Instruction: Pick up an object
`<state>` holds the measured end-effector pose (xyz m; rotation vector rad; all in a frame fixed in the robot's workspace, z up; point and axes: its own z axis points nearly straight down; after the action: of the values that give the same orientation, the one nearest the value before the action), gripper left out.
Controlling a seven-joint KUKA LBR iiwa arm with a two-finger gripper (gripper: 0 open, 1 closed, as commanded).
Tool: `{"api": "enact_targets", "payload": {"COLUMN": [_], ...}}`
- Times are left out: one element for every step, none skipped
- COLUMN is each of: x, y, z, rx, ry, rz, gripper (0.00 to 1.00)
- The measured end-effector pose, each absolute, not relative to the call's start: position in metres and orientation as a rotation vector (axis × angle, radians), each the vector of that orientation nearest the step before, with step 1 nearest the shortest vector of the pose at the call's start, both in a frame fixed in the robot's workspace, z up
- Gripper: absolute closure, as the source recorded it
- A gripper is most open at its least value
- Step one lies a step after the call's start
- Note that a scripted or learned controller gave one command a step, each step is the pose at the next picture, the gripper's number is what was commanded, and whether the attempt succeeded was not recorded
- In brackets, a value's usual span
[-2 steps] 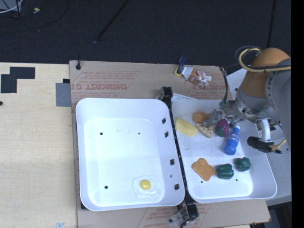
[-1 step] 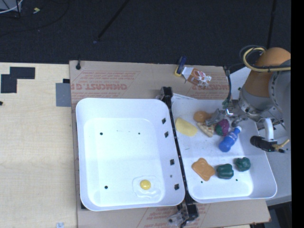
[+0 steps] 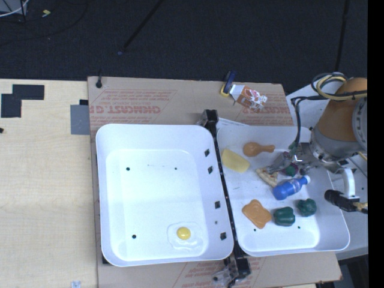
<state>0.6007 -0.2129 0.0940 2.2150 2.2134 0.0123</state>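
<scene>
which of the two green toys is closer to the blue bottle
The green toy lying beside the orange piece, just below the blue bottle. The other green toy sits further right, toward the bin's right edge.

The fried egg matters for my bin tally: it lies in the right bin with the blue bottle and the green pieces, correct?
Not quite. The fried egg lies in the left bin, near its front edge, as the camera view shows. The blue bottle and the green pieces are in the right bin.
</scene>
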Motion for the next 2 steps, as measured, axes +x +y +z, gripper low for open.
{"api": "enact_targets", "payload": {"x": [0.586,0.629], "y": [-0.21,-0.215], "z": [0.094,0.092], "rx": [2.212,2.216], "ry": [2.212,2.221], "rz": [0.012,0.004], "gripper": [0.0,0.0]}}
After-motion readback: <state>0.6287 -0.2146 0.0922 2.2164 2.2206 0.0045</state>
